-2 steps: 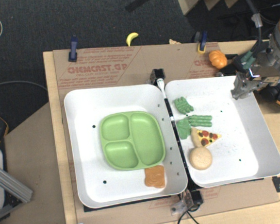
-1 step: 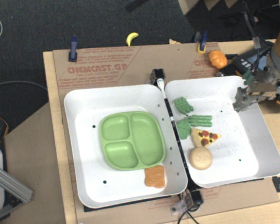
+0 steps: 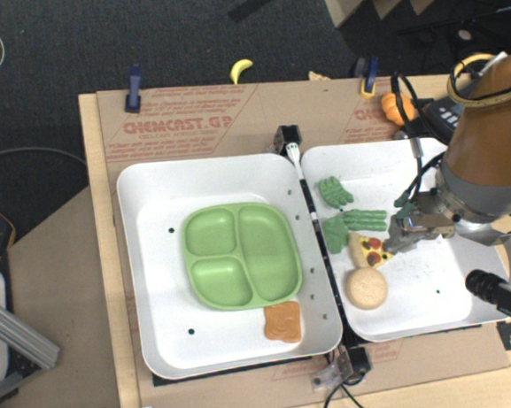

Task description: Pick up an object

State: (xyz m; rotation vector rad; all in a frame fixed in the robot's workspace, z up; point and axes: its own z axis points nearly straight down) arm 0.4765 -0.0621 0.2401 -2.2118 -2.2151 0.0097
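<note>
The end effector [image 3: 399, 235] hangs low inside the right bin [image 3: 443, 314], its dark tip just beside the toy pizza slice [image 3: 367, 250]; whether it is open or closed, and whether it grips anything, cannot be told from this angle. The pizza slice lies near the right bin's left wall, with a round tan bun [image 3: 367, 288] touching it on the side nearer the camera. Beyond the slice lie three green toy pieces: one [image 3: 366, 220] next to the end effector, one [image 3: 335, 234] against the left wall, and one [image 3: 333, 191] farther back. The left bin [image 3: 161, 340], touching the right bin, holds a green divided plate [image 3: 241, 254] and, at the plate's near corner, an orange toy food piece [image 3: 283, 321]. Both bins rest on the cardboard-covered worktop [image 3: 186, 125].
</note>
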